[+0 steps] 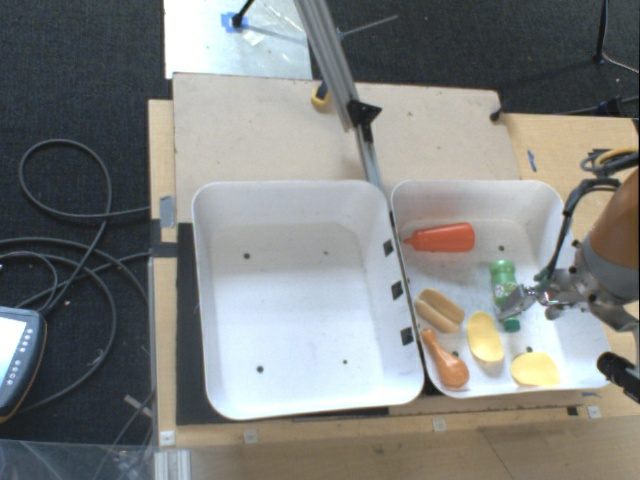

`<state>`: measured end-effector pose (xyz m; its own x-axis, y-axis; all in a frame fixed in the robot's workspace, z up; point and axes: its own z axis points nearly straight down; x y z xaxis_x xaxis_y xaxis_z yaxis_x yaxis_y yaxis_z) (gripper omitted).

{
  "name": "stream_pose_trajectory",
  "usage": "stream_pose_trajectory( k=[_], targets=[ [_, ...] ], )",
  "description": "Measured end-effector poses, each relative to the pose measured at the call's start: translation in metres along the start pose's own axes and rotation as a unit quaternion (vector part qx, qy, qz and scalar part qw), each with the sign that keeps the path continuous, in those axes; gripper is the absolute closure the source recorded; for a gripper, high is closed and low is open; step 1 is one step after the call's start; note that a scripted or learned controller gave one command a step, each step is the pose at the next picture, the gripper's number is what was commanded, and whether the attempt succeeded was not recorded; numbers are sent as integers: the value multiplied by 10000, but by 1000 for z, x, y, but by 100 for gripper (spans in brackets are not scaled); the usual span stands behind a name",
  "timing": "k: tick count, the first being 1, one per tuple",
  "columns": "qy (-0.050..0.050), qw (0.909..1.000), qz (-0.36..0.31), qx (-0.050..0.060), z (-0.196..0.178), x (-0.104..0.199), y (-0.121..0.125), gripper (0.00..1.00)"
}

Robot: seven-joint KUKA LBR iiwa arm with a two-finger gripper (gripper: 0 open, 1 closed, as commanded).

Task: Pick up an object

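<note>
White plastic everywhere: two shallow bins side by side on the bench, and the left bin (290,298) carries nothing worth chasing. All the action is in the right bin (545,196), where the grey arm (610,268) leans in over the right wall. Largest item in there, the red bottle (440,238) lies along the back wall toward the left corner. Next the hot-dog bun (440,310) by the left wall, the orange carrot-shaped piece (445,360) at the front-left corner, a yellow wedge (486,338) and a yellow slice (535,370) along the front wall. Smallest, the green can (502,276) sits mid-bin, and the gripper (518,298) is right at its lower end, touching or nearly so; whether it's spread or clamped, I cannot tell. Risk now, as I judge it: the can is round and lying down, so an off-centre pinch could roll it away toward the bun, or the fingertips could close on air.
</note>
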<state>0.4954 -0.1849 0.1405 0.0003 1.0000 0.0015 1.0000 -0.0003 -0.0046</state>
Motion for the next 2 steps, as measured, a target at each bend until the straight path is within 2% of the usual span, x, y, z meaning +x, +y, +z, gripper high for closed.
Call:
stream_pose_trajectory(
  k=[1,2],
  targets=[
    [0,10000,2,-14,52,0,0,0],
    [-13,10000,1,-42,38,-1,2,100]
  ],
)
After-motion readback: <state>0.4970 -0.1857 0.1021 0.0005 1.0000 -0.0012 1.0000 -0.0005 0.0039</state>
